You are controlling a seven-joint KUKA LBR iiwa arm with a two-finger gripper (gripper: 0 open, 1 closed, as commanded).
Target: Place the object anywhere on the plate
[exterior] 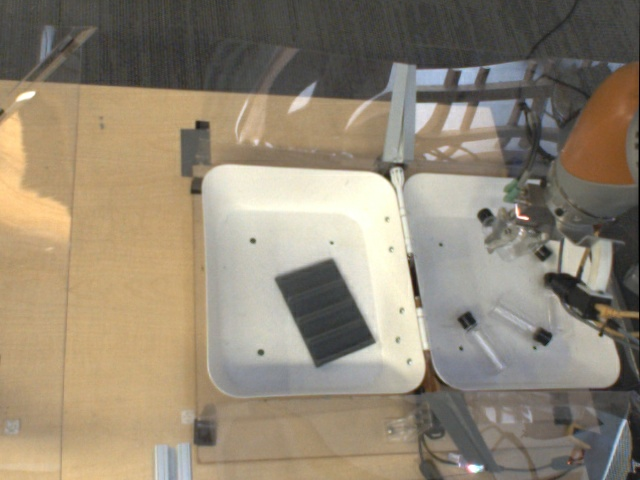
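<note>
Pincer over the right bin, plate off to its left

Your pincer [520, 223] hangs above the right bin [440, 363], whether gripping anything you cannot tell. Clear tubes [520, 321] with black caps lie just below it in view. The dark plate [324, 311] sits in the left bin [230, 363], long axis slanted.

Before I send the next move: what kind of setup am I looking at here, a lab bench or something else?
Most likely a robotics lab test bench: two shallow white bins side by side on a wooden bench, a grey-and-orange arm reaching in, clear shielding and loose cables around.
</note>
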